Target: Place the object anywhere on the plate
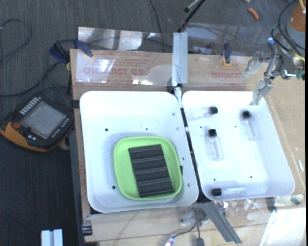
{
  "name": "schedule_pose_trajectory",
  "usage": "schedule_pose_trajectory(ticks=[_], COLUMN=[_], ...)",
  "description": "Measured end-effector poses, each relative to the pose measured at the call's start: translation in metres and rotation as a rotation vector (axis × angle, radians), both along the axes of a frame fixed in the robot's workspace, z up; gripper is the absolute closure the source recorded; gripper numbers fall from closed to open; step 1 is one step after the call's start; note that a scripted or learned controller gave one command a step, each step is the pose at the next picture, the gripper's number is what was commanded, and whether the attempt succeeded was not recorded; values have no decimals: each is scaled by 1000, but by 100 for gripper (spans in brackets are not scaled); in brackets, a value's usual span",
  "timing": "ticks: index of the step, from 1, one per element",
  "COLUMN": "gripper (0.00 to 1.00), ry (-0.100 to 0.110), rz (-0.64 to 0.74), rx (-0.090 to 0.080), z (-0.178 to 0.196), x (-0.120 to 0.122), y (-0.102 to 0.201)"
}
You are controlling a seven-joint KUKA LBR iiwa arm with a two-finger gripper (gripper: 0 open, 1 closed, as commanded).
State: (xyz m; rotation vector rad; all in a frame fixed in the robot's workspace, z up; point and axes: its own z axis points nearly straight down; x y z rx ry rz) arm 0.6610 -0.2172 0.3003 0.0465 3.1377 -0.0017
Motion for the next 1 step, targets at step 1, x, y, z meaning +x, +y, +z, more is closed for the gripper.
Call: schedule_pose_trajectory(ticks=[1], gripper=[0], ry=[-4], rz=[-65], rx=[2], z=[21], x=[1], y=[-5])
